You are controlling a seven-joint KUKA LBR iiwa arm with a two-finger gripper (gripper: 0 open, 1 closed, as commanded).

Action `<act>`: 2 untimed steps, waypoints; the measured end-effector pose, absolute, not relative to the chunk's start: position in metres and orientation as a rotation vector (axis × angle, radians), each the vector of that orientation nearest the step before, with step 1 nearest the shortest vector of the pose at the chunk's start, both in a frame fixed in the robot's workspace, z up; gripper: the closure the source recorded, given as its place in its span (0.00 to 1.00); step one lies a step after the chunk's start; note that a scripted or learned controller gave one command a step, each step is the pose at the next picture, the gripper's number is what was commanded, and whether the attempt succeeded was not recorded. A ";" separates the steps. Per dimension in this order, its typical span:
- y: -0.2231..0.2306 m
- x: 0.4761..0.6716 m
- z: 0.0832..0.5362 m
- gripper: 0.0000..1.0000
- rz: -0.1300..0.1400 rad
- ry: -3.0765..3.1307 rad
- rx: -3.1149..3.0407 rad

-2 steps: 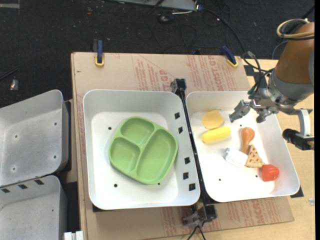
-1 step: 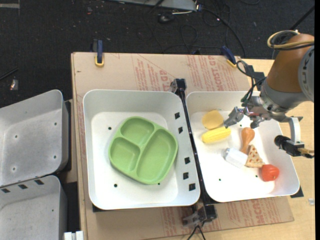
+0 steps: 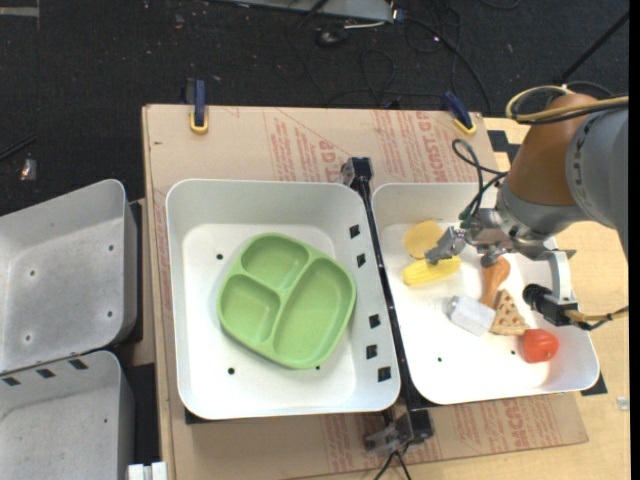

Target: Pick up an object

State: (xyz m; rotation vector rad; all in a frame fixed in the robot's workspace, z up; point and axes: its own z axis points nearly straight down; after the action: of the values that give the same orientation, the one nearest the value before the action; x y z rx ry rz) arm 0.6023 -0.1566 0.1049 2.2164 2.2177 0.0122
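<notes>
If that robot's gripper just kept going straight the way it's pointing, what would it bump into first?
Most likely the yellow banana-shaped toy. The gripper hangs right over its upper end in the right bin, pointing down and leftward. Height is hard to judge from this slanted view; the yellow round piece lies just beside.

green plate [image 3: 287, 299]: smooth plastic | bins [image 3: 190, 268]: glossy white | bench [image 3: 280, 143]: matt cardboard

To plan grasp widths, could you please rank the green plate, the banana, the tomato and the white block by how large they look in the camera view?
1. Green plate, by far the largest.
2. Banana.
3. White block and tomato: they look alike in size, so I would not rank them.
</notes>
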 end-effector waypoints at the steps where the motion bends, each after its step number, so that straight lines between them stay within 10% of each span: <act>1: -0.157 0.600 0.112 1.00 0.002 2.220 2.219; 2: -0.153 0.592 0.170 1.00 0.003 2.220 2.217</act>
State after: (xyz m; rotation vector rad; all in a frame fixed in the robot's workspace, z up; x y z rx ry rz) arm 0.5924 -0.1529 0.1704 2.2171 2.2202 0.0034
